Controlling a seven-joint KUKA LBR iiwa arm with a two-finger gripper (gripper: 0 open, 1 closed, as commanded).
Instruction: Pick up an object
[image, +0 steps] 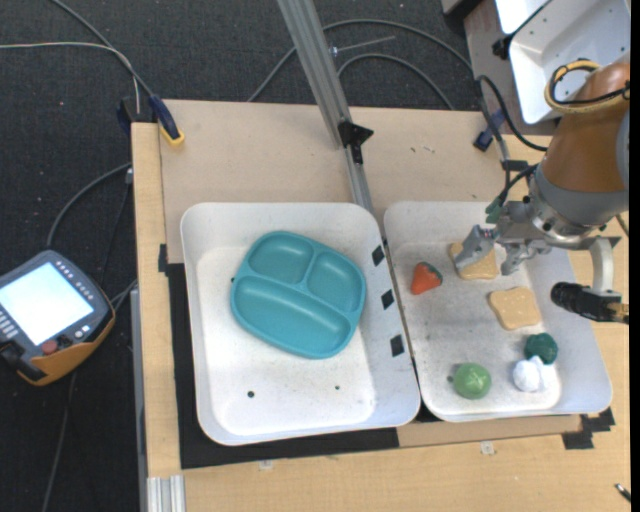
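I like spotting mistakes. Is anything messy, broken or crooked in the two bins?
Nothing looks broken or spilled. The teal plate sits a bit crooked in the left bin. In the right bin the toy foods lie scattered, and the gripper is down over a tan piece.

Tan piece (479, 265) partly under end effector (492, 252)

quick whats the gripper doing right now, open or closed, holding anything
Gripper: down in the right bin, its fingers either side of a tan bread-like piece; whether they are open or closed on it cannot be told.
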